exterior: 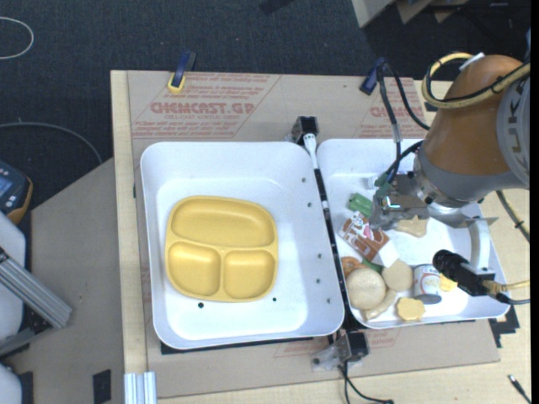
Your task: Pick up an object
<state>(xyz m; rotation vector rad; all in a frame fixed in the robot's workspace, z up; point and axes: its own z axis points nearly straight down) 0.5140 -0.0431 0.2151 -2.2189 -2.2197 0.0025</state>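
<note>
The right bin point(337, 154) holds a clutter of small items. A red and white packet point(364, 236) lies near its middle, with a green piece point(360, 202) just above it. A round beige ball point(366, 287), a pale wedge point(396, 274), a small can point(427, 281) and a yellow piece point(410, 310) sit along the front. A tan piece point(413, 225) lies right under the arm. My gripper point(389, 206) hangs low over the middle of this bin, between the green piece and the tan piece, with the grey and orange arm covering it from the right.
The left bin point(160, 183) holds a yellow divided tray point(221, 247) with three compartments. A black divider clip point(305, 128) sits between the bins at the back. A cardboard sheet point(210, 99) lies under both bins.
</note>
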